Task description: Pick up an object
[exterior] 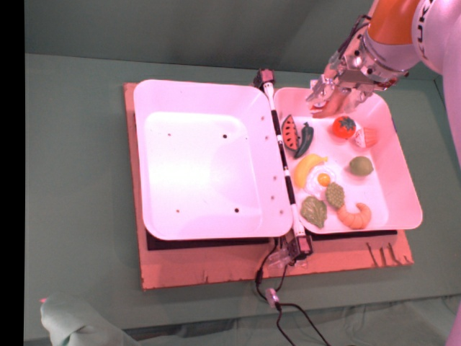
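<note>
Where the arm [403, 9] comes in from the upper right, its hand [322, 99] hangs over the far corner of the right bin [403, 193], close to the back rim. From here I cannot tell how far the hand is open, and I see nothing caught in it.

The two white bins sit side by side on a reddish board [216, 272], which lies on the green tabletop [79, 193]. A black-and-white striped bar [281, 150] runs along the seam between them. The left bin [158, 215] offers broad bare floor, marked with a few small dark dots. There is wide open tabletop to the left of the board and in front of it, though a cable [288, 316] trails off the board's near edge and a pale cloth [72, 323] lies at the near left corner.

The right bin holds toy food. A watermelon slice [289, 132] and a dark green pepper [305, 139] lie near the striped bar. A tomato [344, 126] sits just below the hand, with a strawberry [366, 137] beside it. A lime [361, 166] rests toward the right. A banana [308, 167] touches a fried egg [323, 180]. Nearer the front rim lie a bumpy green piece [335, 194], a leafy green piece [314, 211] and a croissant [354, 215]. The bin's right side is open floor.
</note>
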You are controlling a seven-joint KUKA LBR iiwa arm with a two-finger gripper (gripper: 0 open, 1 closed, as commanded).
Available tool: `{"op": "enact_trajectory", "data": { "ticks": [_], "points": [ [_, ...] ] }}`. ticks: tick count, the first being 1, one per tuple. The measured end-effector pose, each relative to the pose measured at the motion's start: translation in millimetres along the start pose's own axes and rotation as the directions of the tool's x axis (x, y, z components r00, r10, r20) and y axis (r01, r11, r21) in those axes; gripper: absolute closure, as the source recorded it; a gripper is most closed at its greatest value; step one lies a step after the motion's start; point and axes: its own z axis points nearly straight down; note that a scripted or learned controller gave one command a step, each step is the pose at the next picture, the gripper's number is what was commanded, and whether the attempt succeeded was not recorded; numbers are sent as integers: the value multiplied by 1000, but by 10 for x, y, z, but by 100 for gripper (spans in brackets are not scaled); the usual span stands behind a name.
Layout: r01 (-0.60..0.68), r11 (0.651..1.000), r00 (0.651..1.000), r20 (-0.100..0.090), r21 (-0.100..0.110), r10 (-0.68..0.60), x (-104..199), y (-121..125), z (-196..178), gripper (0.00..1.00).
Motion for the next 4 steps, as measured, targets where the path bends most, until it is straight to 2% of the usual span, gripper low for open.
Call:
{"op": "enact_trajectory", "data": {
  "ticks": [1, 2, 3, 4],
  "points": [
    [0, 1000, 1000, 0, 0, 0, 0, 0, 0, 0],
    [0, 1000, 1000, 1, 7, 0, 12, 30, 601, 0],
    [-1, 1000, 1000, 1, 5, 1, -28, 80, 1017, 0],
    [0, 1000, 1000, 1, 7, 0, 9, 7, 1463, 0]
  ]
}}
